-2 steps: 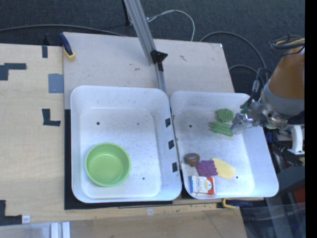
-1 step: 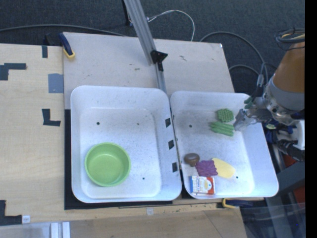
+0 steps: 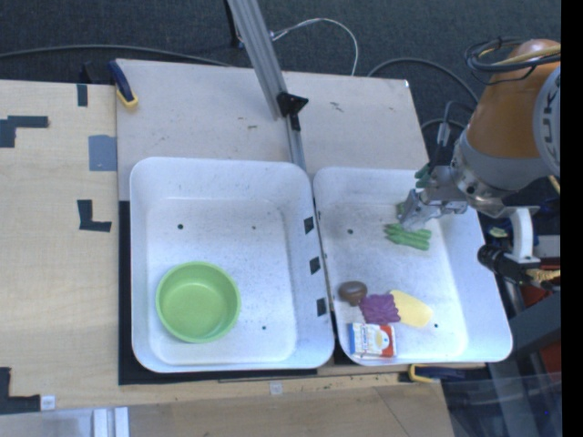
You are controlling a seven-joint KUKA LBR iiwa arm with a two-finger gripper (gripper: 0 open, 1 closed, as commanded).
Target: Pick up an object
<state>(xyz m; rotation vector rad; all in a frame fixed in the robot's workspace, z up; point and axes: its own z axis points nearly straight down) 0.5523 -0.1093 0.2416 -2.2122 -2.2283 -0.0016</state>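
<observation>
In the right bin (image 3: 364, 198) a green bean-like toy (image 3: 407, 237) lies near the far right side. My gripper (image 3: 414, 213) hangs right above its upper end, fingers pointing down toward it. At the bin's near end lie a brown round piece (image 3: 352, 291), a purple grape bunch (image 3: 380, 308), a yellow piece (image 3: 414, 312) and a small white and red carton (image 3: 372, 340). A green bowl (image 3: 198, 301) sits in the near left corner of the left bin (image 3: 219, 189).
A grey metal pole (image 3: 264, 53) slants across the bench behind the bins, ending at the divider between them. Cables run over the dark floor at the back. A blue and yellow clamp (image 3: 122, 84) grips the bench's far left corner.
</observation>
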